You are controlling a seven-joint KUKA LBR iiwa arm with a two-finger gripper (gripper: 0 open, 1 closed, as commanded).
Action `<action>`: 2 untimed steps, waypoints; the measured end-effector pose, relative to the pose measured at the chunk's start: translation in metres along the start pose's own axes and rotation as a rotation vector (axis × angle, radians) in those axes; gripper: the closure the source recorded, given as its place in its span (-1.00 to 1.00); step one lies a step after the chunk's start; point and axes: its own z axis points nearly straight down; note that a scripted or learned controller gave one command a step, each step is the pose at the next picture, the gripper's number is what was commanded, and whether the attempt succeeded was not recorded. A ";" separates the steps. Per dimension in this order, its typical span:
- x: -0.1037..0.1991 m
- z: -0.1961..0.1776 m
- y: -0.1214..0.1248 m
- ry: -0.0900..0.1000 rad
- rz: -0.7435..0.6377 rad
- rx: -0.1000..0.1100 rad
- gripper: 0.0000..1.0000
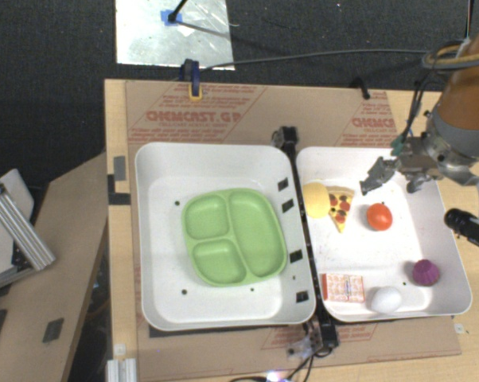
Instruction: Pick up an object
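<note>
The pale green divided plastic tray (232,237) looks smooth and faintly glossy. Beneath it the white plastic bin (164,213) is matt, on a brown cardboard-covered worktop (247,106) printed red.

You got even, bright overhead light on both white bins (223,161); their floors read near blown-out, with faint soft shadows along the inner walls. The foil-like sheet (173,21) beyond the bench's far edge threw patchy glare. The dark backdrop swallowed detail past the bench. The frame was soft and low-res overall, with printed lettering on the cardboard (193,116) barely legible. The arm (462,102) at the right edge looked slightly blurred.
</note>
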 end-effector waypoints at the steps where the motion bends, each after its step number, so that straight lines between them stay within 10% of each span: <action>1: 0.000 -0.005 0.002 -0.001 -0.002 -0.010 -1.00; 2: 0.005 0.054 0.009 0.000 -0.001 -0.005 -1.00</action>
